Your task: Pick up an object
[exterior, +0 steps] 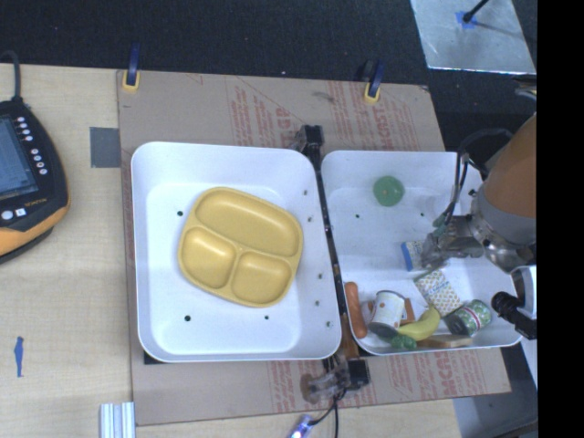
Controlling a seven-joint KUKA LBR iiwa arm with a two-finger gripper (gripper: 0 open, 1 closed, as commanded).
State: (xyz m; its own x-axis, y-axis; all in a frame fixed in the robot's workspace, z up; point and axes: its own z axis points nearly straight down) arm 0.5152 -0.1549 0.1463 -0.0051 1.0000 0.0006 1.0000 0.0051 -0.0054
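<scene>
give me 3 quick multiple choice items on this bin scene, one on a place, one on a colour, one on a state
1. Where does the divided tray lie?
A. left bin
B. right bin
C. bare bench

2. What colour is the ball in the right bin?
A. red
B. green
C. blue

3. How does the divided tray lie?
A. flipped over
B. on edge
C. flat, hollows facing up

Answers:
1. A, it sits inside the left bin.
2. B, it is a green round ball near the bin's far side.
3. C, all three hollows show from above.

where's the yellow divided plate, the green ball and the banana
yellow divided plate (241, 245), camera view, on its centre ridge
green ball (388, 190), camera view, on its top
banana (421, 327), camera view, on its curved middle
</scene>
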